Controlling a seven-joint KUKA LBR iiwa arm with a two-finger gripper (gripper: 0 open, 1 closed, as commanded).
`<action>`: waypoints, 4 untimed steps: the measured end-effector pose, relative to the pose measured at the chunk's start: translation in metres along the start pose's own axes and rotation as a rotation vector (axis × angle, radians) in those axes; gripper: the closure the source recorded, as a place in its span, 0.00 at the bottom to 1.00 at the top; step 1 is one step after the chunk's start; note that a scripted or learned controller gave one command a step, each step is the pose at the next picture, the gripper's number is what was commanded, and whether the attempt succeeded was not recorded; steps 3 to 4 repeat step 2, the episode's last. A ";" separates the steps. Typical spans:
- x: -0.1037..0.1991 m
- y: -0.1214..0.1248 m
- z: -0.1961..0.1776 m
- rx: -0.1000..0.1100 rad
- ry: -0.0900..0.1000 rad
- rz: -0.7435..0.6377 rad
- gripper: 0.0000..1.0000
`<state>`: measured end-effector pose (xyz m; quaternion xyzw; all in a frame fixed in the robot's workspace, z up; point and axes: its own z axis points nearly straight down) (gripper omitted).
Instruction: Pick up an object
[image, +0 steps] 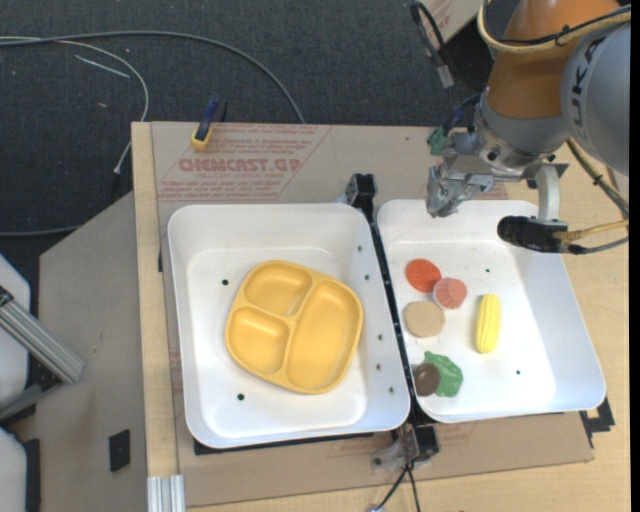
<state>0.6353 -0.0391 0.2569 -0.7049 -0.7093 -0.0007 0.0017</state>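
Observation:
The right bin holds several toy foods: a red-orange disc, a pink disc, a tan disc, a yellow corn cob, and a green piece beside a brown one. My gripper hangs over the far left corner of that bin, above and behind the red-orange disc. Nothing shows between its fingertips.
A yellow three-compartment plate lies in the left bin. A black clamp sits at the far end of the divider between the bins. A black cylinder on the arm juts over the right bin's back edge. A blue-yellow clip rests on the cardboard.

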 end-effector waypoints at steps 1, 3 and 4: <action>0.060 0.004 0.001 -0.002 -0.001 -0.001 1.00; 0.115 -0.001 0.021 0.004 -0.001 0.000 1.00; 0.115 -0.001 0.021 0.004 -0.001 0.000 1.00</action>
